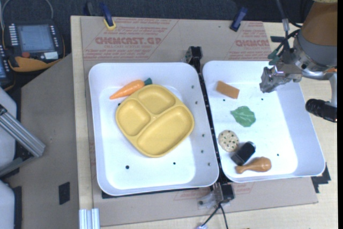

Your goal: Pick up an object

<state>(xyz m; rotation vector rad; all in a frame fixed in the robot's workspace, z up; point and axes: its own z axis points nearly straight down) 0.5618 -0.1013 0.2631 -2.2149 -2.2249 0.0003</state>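
Where the brown board under the bins [161, 35] shows, red print reads "CHEMCAST GP", once behind the left bin and once, partly cut off, behind the right one. A blue clamp with a yellow tip [107, 16] and a second blue clamp [238, 17] pin the board's far edge to the tabletop [75, 115].

The left bin [102, 137] holds a yellow divided plate [154, 120] with three compartments; a toy carrot [127, 88] lies just beside its far-left rim, leafy end touching the plate.

The right bin [300, 137] holds five small things. An orange block [228, 89] lies toward the far left, a green leafy piece [244, 116] sits near the middle, and a speckled cookie [228, 140], a black block [243, 152] and a brown drumstick [255, 165] cluster at the near left, the black block touching the cookie and overlapping the drumstick.

The end effector [270, 82] hangs over the far right part of the right bin, well apart from every item, with the grey arm [316, 45] behind it; whether its fingers are spread or pressed together cannot be told, and nothing is seen between them.

A handheld control pendant with a screen [33, 43] rests off the board at far left; its text is too small to read.
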